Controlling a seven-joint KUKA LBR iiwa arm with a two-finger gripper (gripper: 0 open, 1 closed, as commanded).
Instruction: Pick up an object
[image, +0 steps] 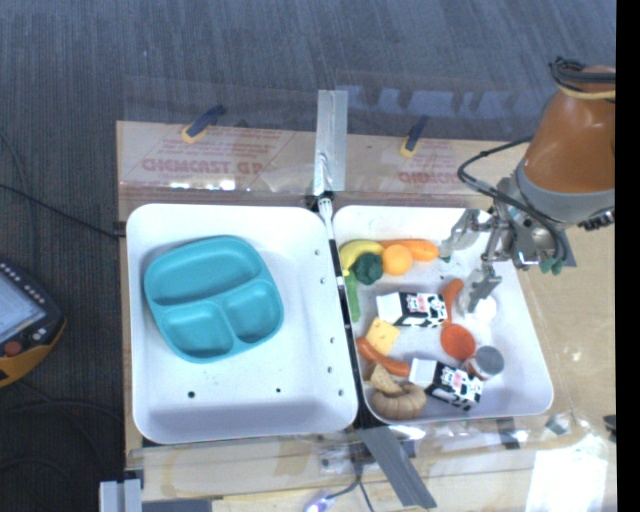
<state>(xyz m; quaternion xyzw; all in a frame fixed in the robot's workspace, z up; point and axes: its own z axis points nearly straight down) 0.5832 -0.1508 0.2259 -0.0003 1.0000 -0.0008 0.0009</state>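
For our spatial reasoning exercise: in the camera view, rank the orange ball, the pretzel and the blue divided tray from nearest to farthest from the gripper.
From the gripper:
1. Orange ball, right bin's far side.
2. Pretzel, right bin's near-left corner.
3. Blue divided tray, left bin.

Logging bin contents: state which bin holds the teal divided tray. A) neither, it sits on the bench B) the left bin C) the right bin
B: the teal divided tray lies in the left bin, while the right bin holds the toy food and the gripper.
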